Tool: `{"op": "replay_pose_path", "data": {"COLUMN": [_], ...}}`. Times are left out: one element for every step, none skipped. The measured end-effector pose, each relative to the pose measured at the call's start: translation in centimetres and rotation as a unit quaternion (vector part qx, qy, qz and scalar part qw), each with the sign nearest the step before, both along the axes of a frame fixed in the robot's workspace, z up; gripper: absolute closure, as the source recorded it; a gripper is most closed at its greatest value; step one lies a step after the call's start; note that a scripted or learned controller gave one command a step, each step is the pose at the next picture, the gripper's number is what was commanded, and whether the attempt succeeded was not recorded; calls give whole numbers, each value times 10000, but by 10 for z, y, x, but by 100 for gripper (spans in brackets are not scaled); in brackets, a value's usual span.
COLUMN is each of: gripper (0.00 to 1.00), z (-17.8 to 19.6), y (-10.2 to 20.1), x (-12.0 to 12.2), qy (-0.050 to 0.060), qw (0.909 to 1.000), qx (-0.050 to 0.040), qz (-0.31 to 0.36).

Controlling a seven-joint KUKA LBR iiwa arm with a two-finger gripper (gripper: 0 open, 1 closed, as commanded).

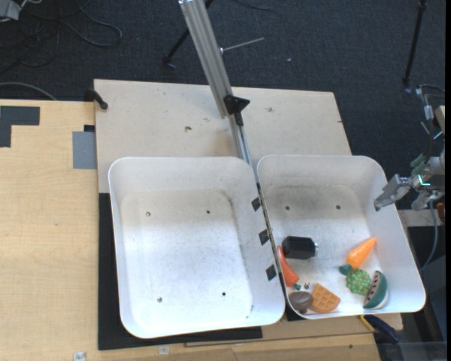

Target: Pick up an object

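Two shallow white plastic bins sit side by side on the pale wooden bench (301, 119). The left bin (135, 179) shows bare speckled floor. The right bin (361, 168) holds all the items, bunched toward its near end.

A small black boxy block (299, 247) lies near the middle of the right bin, a little apart from the rest. An orange carrot-shaped toy (361, 252) lies tilted toward the right wall. Just below it is a green bumpy toy like broccoli or grapes (357, 280), touching or nearly touching a watermelon-slice toy with green rind (376, 289) near the bin's front-right corner. An orange waffle-patterned piece (325, 299) lies at the front wall, next to a brown rounded lump (302, 301). A thin red-orange stick-like item (287, 269) lies along the divider between the bins; what it is, can't tell.

The metallic pincer (387, 194) is at the right rim of the right bin, above the wall edge, well apart from every object. Too small and side-on; can't tell whether it is apart or together. Nothing visible in it.

A grey aluminium rail (210, 51) runs at a slant from the back down to where the bins meet.
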State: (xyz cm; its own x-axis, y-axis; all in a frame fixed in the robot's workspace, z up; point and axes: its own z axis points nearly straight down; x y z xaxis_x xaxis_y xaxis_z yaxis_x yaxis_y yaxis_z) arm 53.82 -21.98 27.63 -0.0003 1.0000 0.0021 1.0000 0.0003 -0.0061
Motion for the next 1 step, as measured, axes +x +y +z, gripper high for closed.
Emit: {"op": "replay_pose_path", "data": {"gripper": [0], "z": [2], "y": [0], "x": [1], "qy": [-19], "qw": [10000], "qx": [-6], "qz": [4]}}
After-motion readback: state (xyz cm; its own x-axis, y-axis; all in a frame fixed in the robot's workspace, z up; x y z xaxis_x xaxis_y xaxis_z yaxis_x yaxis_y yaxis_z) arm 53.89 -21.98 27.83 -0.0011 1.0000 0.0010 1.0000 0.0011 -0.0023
